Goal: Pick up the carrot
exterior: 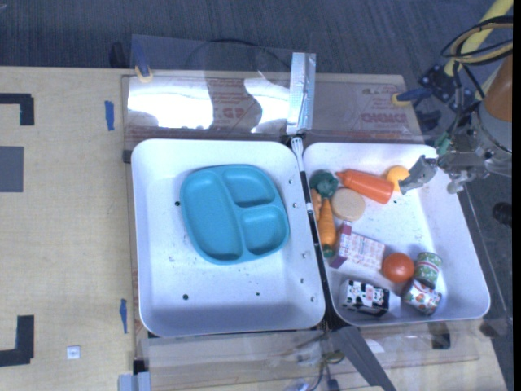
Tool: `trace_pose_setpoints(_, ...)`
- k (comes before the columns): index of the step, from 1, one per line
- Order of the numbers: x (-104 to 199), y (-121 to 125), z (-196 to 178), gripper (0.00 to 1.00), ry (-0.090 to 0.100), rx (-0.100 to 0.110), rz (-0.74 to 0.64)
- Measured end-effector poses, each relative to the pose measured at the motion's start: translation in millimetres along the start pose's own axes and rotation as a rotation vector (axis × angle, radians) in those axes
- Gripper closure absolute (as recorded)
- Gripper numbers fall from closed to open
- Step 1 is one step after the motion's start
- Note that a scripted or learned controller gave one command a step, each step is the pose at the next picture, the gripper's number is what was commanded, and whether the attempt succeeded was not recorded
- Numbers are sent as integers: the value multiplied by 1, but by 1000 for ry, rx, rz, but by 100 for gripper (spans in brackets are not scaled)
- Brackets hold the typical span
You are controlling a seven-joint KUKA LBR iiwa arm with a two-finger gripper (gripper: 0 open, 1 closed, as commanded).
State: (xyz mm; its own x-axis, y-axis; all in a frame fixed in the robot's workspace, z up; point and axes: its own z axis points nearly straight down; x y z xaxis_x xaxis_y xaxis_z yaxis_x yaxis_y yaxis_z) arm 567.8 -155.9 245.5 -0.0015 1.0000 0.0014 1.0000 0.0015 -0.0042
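Carrot (366,186) is lying at the right bin's (472,255) 11 o'clock, looking light, stiff and slippery, probably best pinched across its thick middle, while the gripper (425,172) is hovering just beside its 3 o'clock end, grip width impossible to tell.

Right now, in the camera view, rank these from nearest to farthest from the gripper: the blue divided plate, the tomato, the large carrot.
Measured from the gripper, at the right bin's upper right:
1. Large carrot, just left of the gripper, at the bin's top.
2. Tomato, lower in the same bin.
3. Blue divided plate, across in the left bin.
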Motion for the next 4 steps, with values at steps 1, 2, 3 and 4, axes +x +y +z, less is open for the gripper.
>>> trace_pose_setpoints(1, -10, 52, 69, 0, -1, -1, -243)
trace_pose_setpoints(2, -52, 85, 127, 0, -2, -6, -176)
trace_pose_setpoints(3, -12, 99, 158, 0, -5, -2, -322)
trace_pose_setpoints(4, -44, 98, 158, 0, 18, 14, -548)
